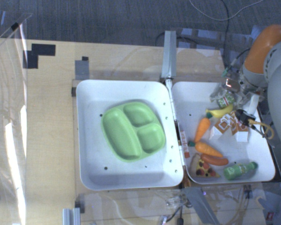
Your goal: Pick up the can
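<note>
The camera looks down on two white bins side by side on a wood bench (42, 139).

The left bin (91, 172) holds a green tray (133, 130). The tray has three parts and lies flat in the middle of the bin.

The right bin (267, 170) is full of small toys. A yellow banana (220, 111) lies near the far end. Just below it, an orange carrot (202, 129) points down and left. A second carrot (209, 149) lies nearer the front, touching a red toy (216, 161). A pizza slice (201, 168) sits in the front left corner. A green bottle (240, 170) lies on its side by the front wall. Some white and orange boxes (230, 125) sit in the middle, right of the banana.

The can (223, 96) looks like the shiny, greenish thing at the far end of the right bin, just above the banana.

The arm (271, 50) comes in from the right. Its gripper (234, 89) is low over the far end, right beside the can. I cannot tell how wide the gripper is open, or if it has hold of anything.
</note>
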You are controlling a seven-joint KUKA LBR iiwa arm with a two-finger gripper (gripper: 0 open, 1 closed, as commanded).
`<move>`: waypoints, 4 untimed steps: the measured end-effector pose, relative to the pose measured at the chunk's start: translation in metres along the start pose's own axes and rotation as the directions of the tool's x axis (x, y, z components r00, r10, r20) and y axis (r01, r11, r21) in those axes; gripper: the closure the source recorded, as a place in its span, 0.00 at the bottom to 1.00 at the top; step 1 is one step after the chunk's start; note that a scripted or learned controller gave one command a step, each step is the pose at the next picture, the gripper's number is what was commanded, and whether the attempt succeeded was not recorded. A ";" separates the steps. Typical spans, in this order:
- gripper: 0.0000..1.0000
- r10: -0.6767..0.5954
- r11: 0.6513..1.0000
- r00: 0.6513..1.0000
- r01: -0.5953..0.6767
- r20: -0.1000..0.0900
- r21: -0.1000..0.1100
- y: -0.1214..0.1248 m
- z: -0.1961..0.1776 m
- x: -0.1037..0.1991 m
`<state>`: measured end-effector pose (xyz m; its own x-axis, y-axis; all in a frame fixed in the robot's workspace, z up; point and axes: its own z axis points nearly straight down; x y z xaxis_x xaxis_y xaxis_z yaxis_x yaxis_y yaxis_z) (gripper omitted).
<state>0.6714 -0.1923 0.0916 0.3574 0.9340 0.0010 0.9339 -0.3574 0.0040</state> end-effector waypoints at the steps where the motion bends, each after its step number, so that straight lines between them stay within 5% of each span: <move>1: 0.00 -0.124 0.992 0.992 0.124 -0.002 -0.004 -0.063 0.004 0.046; 2: 0.00 -0.122 0.992 0.992 0.122 0.000 -0.003 -0.004 0.004 0.010; 3: 0.00 -0.107 0.994 0.994 0.107 -0.001 -0.001 -0.017 0.005 0.041; 4: 1.00 -0.113 0.994 0.994 0.113 -0.001 -0.008 -0.015 -0.008 0.043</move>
